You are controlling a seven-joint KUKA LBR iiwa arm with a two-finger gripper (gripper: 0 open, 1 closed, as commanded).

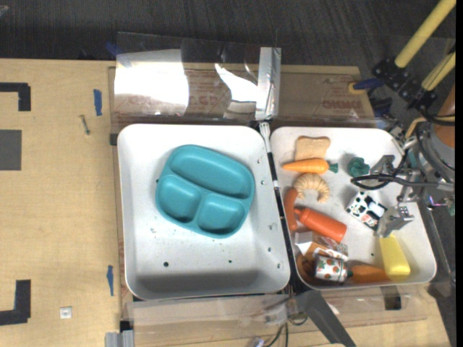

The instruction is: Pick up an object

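In the right-hand shallow white bin [427, 266], near its right wall, the two-finger gripper [394, 219] hangs low over the clutter; I cannot tell how its jaws stand or whether anything is caught there. Just left of it lies a small white cube with black patches [364, 208], and just below it, towards the bin's lower right corner, a yellow plastic block [394, 257]. Either looks the likeliest thing to pick up. The cube is probably light and rigid, with flat faces that suit a pinch across opposite sides. The yellow block seems stiff and smooth, perhaps a little slippery, best taken across its narrow width.

Along the bin's upper edge sit a tan toy slice of bread [312, 147], an orange toy carrot [307, 167] and a small dark-green toy [358, 167]. A beige toy croissant [312, 186] and an orange-red bottle-shaped toy [322, 224] lie nearer the left wall.

The left-hand white bin [137, 215] carries a teal three-compartment plastic tray [205, 189].
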